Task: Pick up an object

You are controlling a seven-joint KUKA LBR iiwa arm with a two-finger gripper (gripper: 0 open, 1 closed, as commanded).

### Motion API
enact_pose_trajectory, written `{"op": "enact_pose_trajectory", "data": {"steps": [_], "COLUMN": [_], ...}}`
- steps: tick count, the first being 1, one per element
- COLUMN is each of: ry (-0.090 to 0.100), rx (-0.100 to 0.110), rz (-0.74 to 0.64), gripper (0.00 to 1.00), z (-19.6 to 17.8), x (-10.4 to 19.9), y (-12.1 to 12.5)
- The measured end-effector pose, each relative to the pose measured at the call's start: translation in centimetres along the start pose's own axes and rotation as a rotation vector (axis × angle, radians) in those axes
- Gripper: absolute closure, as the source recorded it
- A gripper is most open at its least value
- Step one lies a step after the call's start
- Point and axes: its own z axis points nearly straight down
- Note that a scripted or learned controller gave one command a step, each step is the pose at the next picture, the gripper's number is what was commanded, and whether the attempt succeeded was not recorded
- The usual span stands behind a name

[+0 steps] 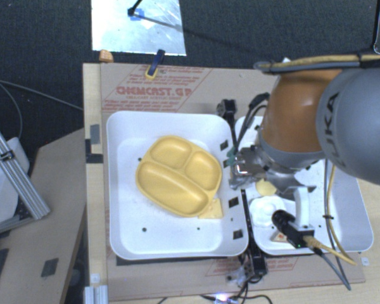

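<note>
A yellow divided plate (177, 173) lies tilted in the left bin (133, 233), and a flat pale yellow piece (213, 209) pokes out from under its near right corner. My gripper (242, 168) hangs low over the left edge of the right bin (358, 230), close to the wall between the bins, with the grey and orange arm covering most of it. Just below the wrist in the right bin lie a small pale yellow thing (266, 187) and a white round thing (262, 211). A small orange and white scrap (279, 237) lies near that bin's front edge.
Both bins rest on a printed cardboard sheet (177, 87). A small blue and yellow tool (155, 64) lies on its far edge, with a foil sheet (139, 18) behind it. An aluminium frame (12, 176) stands at the left. Cables hang around the arm.
</note>
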Motion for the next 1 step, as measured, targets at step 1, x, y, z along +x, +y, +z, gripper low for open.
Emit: {"op": "enact_pose_trajectory", "data": {"steps": [1], "ry": [-0.001], "rx": [-0.005], "rz": [0.004], "gripper": [0.0], "z": [-0.3], "x": [-0.3], "y": [0.11]}}
